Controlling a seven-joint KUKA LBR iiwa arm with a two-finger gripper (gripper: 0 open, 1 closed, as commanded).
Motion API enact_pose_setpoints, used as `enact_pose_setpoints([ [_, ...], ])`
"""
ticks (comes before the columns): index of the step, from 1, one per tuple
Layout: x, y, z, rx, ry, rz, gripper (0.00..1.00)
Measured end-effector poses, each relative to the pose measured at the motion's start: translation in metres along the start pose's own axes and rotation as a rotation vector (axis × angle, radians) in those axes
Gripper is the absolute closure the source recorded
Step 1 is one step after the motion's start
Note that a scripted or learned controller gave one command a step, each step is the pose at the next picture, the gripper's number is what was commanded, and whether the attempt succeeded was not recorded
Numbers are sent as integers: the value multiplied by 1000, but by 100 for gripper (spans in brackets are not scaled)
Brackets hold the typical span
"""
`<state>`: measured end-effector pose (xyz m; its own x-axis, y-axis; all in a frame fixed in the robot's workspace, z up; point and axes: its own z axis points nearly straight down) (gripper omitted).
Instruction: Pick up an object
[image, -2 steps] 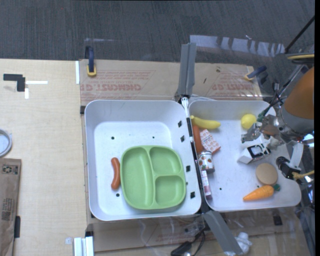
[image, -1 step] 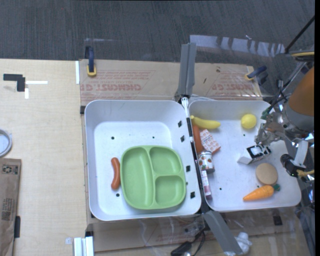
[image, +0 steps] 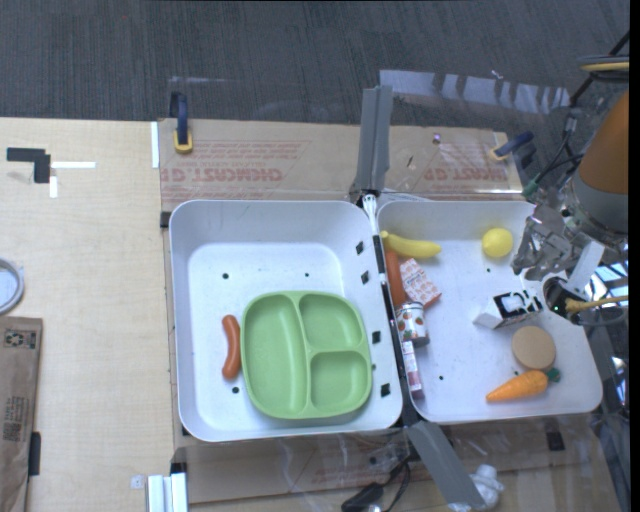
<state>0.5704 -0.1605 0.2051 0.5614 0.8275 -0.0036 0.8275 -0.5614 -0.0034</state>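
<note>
1. The green, three-compartment plastic plate (image: 305, 353) filled the left white bin (image: 195, 300): stiff, awkward to pinch.
2. The right white bin (image: 455, 385) held likelier picks; the orange toy carrot (image: 518, 386) near its front edge looked light and firm, best taken mid-body.
3. The gripper (image: 545, 255) hung over that bin's right side; fingers indistinct.
4. Only mirrored cardboard print, unreadable.

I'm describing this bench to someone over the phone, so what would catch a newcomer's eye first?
Probably the green divided plate in the left bin, with an orange sausage just left of it. Next, the right bin's toy food: a banana, a lemon and a carrot. The gripper hangs at that bin's right edge.
</note>
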Motion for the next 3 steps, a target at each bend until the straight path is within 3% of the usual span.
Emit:
enact_pose_setpoints([
  [1, 62, -88, 17, 3, -1, 156, 100],
  [2, 135, -157, 16, 1, -1, 569, 100],
  [3, 178, -233, 91, 2, -2, 666, 100],
])
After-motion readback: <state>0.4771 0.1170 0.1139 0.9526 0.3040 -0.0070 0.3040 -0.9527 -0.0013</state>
